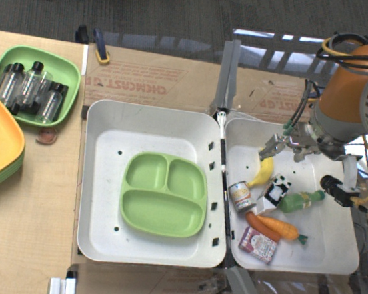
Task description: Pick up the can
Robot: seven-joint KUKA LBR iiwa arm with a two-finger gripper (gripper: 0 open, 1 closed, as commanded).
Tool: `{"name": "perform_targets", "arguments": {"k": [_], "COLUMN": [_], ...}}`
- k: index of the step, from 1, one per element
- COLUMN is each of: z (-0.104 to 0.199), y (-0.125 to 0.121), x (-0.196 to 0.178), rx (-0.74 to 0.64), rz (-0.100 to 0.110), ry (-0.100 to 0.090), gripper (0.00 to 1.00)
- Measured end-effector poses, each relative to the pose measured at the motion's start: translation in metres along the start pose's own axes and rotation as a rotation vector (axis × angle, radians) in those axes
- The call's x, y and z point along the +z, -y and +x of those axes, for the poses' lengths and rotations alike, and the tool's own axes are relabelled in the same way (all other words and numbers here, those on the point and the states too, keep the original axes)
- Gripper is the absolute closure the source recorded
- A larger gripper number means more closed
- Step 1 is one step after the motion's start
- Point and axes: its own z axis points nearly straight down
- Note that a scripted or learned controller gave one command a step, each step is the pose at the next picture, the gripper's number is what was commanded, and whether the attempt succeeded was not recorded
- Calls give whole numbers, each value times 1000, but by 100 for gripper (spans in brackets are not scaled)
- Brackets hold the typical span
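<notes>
The can point(240, 196) lies on its side on the floor of the right bin point(331, 253), close against the bin's left wall — untouched, as far as the view shows. Just beside it are a banana point(262, 173), a small black-and-white toy point(276, 189), a green toy point(296, 201), a carrot point(273, 227) and a pink packet point(258, 244) toward the front. The tool point(282, 144) hangs over the rear part of the same bin, near the banana's upper end and well apart from the can; its two fingers look spread, with nothing between them.

So the task appears to be at its start — no grasp is made and the can is not lifted. Everything remains: the arm would have to travel toward the left wall, come down over the can, close on it and raise it. The left bin point(105, 132) holds a green divided plate point(164, 195).
</notes>
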Motion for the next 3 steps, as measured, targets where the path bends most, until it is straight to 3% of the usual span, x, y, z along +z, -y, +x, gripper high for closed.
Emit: {"name": "perform_targets", "arguments": {"k": [1,2,3], "z": [81,79,29], "y": [11,11,32], "x": [-47,-55,-155], "rx": [-93,-90,-106], "rz": [1,1,0], "ry": [-1,0,1], "gripper": [0,100,100]}}
